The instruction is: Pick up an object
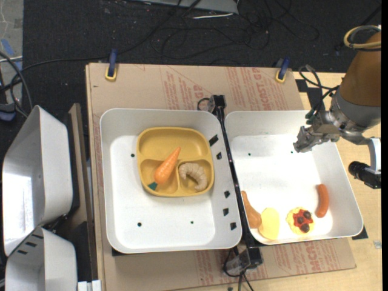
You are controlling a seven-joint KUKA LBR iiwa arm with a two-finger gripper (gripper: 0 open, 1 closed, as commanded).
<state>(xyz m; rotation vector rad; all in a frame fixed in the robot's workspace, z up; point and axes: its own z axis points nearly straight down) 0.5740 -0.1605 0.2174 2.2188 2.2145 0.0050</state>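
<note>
The claw (303, 143) hangs over the far right part of the right bin (285, 174), its dark fingertips low near the bin floor. Whether it is spread or pressed together cannot be told from this slant, and nothing can be seen pinched in it. Behind it the grey arm (357, 96) with its orange band reaches in from the right.

Taking the right bin as the landmark: along its near wall lie four play-food pieces. A sausage (322, 200) rests toward the near right side, well apart from the claw. Just beside it, nearer the middle, sits a small pizza slice (301, 219) with red and dark toppings. Next comes a pale yellow piece (270, 222), touching or almost touching an orange drumstick-like piece (250, 210) against the bin's left wall.

Left of the right bin stands the left bin (121, 180), holding a yellow divided plate (174, 139). A carrot (167, 165) lies tilted across the plate's divider, and a shrimp (194, 175) sits in the right near compartment. Both bins rest on a cardboard-covered surface (182, 83).
</note>
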